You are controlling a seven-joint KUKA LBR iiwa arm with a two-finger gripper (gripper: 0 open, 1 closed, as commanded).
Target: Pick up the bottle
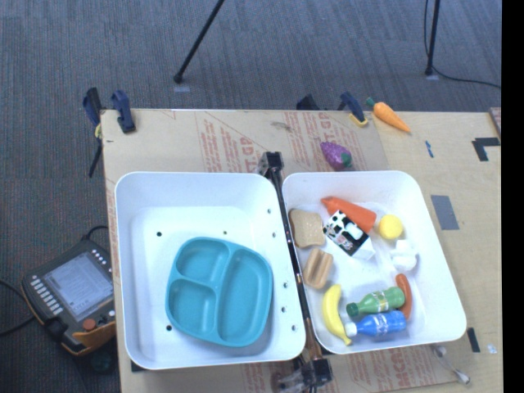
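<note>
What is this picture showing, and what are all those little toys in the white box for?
This is a robot's practice bench, seen by one camera fixed above it, looking down at a slant. Two shallow white bins sit side by side. The left bin holds a blue plate with three sections. The right bin holds toy food: a banana, a slice of bread, a carrot, a lemon, a green bottle and a blue bottle, lying next to each other. Another carrot and a purple toy lie on the bench outside the bins. The robot's job is to pick up a bottle. Both bottles lie in the bin, so none has been picked up yet.
</note>
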